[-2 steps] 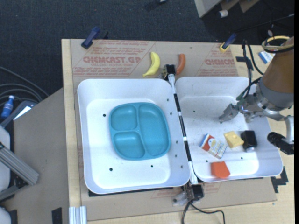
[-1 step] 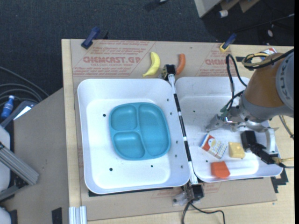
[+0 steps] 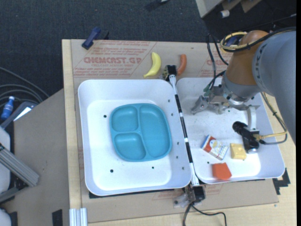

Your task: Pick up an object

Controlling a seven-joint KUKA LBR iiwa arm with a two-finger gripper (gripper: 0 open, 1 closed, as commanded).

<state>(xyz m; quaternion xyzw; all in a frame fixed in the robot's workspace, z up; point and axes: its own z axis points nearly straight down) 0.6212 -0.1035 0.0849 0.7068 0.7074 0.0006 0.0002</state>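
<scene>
**Gripper low in the right bin, three small objects lying apart from it**

Camera view: The grey arm [image 3: 280,60] comes in from the upper right of the frame and is cut off by the right edge. Its orange band [image 3: 242,62] sits above the wrist. The arm's bulk hides the upper right corner of the right bin [image 3: 265,163]. The gripper [image 3: 210,105] is low over the upper left part of this bin, near the divider between the two bins. Its metal parts blur together against the white floor, so I cannot tell whether it is open or closed, and nothing can be seen held in it.

The pickable objects lie in the lower part of the right bin, apart from the gripper. A small red-and-white carton [image 3: 215,147] lies tilted, a yellow block [image 3: 238,152] is just to its right, and an orange block [image 3: 221,171] is below them near the bin's lower rim.

The left bin [image 3: 94,107] holds a blue divided plate [image 3: 141,131] in its middle.

On the worktop [image 3: 117,55] above the bins lie a banana [image 3: 153,65] and a slim orange item [image 3: 181,64] too small to identify. A blue object [image 3: 91,38] sits at the worktop's upper left edge.
</scene>
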